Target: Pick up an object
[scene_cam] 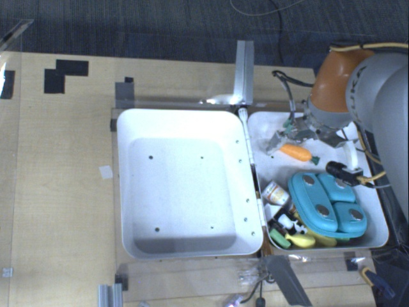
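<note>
Carrot (296, 152), smooth tapered orange, lies beside a blue moulded tray (327, 203).

Orange carrot (296, 152) lying flat, right bin's (382, 226) back part.

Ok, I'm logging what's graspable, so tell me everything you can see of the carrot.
The carrot is a small orange toy, smooth and plastic-looking, with a green stub at its right end. It lies flat, roughly level across the view, on the floor of the right bin near its far side. The gripper is just above it in the view; whether they touch cannot be told. The blue tray lies nearer the camera, apart from it.
</note>
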Controlling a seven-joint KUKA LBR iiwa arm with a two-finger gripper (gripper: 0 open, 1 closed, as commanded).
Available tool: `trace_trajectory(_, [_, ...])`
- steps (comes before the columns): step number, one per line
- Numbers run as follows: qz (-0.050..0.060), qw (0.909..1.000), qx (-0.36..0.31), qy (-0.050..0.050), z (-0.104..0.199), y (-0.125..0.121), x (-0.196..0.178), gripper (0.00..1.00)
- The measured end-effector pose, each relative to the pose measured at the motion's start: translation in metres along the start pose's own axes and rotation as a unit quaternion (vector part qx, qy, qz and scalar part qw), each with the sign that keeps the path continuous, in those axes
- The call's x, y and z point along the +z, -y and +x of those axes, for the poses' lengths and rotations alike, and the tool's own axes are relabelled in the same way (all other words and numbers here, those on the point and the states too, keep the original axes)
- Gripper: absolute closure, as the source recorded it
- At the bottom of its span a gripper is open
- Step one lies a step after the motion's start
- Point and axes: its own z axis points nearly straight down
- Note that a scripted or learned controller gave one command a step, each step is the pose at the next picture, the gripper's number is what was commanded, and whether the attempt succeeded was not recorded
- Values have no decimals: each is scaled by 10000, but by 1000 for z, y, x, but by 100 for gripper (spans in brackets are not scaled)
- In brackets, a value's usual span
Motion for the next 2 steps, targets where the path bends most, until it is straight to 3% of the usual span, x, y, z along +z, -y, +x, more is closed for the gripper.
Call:
trace_trajectory(1, [-52,10000,-9,7,0,-4,-13,100])
trace_trajectory(2, [-37,9994,331,4,37,51,-102,100])
